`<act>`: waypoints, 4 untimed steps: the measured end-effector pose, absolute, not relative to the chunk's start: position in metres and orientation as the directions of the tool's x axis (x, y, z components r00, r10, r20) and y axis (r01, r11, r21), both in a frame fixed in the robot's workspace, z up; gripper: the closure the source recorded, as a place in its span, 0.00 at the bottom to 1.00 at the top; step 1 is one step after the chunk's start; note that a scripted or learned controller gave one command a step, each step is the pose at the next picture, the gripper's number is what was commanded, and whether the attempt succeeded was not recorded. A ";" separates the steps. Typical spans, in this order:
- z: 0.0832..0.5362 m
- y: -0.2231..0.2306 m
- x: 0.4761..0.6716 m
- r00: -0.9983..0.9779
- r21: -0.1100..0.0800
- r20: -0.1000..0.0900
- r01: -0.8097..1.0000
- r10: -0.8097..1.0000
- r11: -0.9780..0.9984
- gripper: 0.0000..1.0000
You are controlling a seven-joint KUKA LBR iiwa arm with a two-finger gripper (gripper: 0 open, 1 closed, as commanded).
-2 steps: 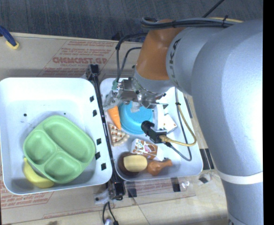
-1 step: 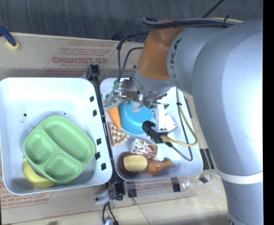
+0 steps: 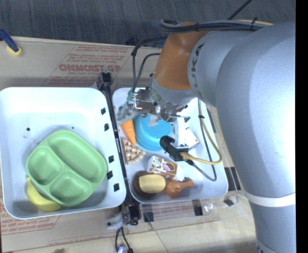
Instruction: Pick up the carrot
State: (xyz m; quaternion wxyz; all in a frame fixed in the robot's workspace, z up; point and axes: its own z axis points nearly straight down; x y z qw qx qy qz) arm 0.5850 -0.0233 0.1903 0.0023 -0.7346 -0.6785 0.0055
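Observation:
The carrot [image 3: 128, 130] is a small orange piece lying in the right bin [image 3: 215, 174], against its left wall, just left of a blue bowl [image 3: 152, 133]. My gripper [image 3: 143, 105] hangs over the bin's upper left part, above the blue bowl's top rim and a little up and right of the carrot. The wrist and the orange band cover most of it, so its fingers are hidden from view. Nothing orange shows at the gripper.
The right bin also holds a waffle-like piece [image 3: 131, 151], a printed packet [image 3: 162, 166], a brown bowl with a yellow item [image 3: 150, 184], a chicken drumstick [image 3: 178, 185] and a white card [image 3: 188, 136]. The left bin [image 3: 17, 109] holds a green divided tray [image 3: 67, 165] over a yellow object [image 3: 37, 196].

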 end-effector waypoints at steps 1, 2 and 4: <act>0.190 -0.023 0.585 0.079 -0.011 -0.005 0.997 0.997 -0.079 0.00; 0.191 0.015 0.590 0.150 -0.007 -0.005 0.989 0.989 -0.150 0.00; 0.190 0.026 0.503 0.216 -0.015 -0.004 0.976 0.976 -0.216 1.00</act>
